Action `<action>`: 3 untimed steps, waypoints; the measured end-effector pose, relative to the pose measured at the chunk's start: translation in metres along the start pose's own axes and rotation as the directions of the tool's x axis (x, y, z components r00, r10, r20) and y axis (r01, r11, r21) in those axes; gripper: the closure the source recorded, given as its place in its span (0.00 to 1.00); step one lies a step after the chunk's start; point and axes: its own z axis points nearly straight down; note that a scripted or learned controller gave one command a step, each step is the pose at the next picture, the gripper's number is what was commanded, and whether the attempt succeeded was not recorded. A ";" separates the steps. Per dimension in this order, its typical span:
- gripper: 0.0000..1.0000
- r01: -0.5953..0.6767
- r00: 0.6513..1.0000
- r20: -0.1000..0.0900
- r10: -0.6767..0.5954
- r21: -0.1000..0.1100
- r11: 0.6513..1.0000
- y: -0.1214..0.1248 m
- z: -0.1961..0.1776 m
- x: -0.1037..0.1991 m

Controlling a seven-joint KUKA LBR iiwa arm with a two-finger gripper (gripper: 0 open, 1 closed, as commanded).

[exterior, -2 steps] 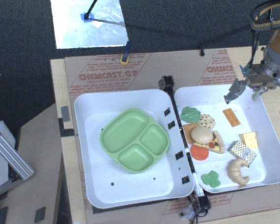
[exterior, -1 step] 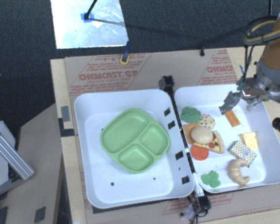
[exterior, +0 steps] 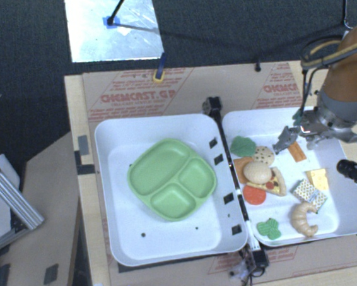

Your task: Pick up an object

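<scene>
The right bin [exterior: 351,216] holds several toy foods. A green leaf [exterior: 243,145], a speckled cookie [exterior: 263,155], a bun [exterior: 256,172], a pizza slice [exterior: 273,185] and a red slice [exterior: 254,194] cluster at its left side. A croissant [exterior: 304,218], a green sprig [exterior: 269,228], a checkered cracker [exterior: 309,193] and a yellow cheese wedge [exterior: 317,178] lie nearer the front. My gripper [exterior: 286,139] hangs over the bin's upper middle, just above and left of a small orange stick [exterior: 297,152]. Nothing shows in its grasp.
A green divided plate [exterior: 171,179] lies in the left bin [exterior: 122,240]. A black divider with clips [exterior: 226,166] runs between the bins. The arm's grey and orange body [exterior: 350,83] covers the right bin's far right corner, and a black fitting [exterior: 356,173] juts over its right rim.
</scene>
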 end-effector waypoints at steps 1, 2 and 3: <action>0.00 0.000 1.000 0.000 0.000 0.001 1.000 0.006 0.059 -0.006; 0.00 0.000 1.000 0.000 0.000 0.000 1.000 0.006 0.111 -0.005; 1.00 0.000 1.000 0.001 0.000 -0.005 1.000 0.007 0.097 -0.006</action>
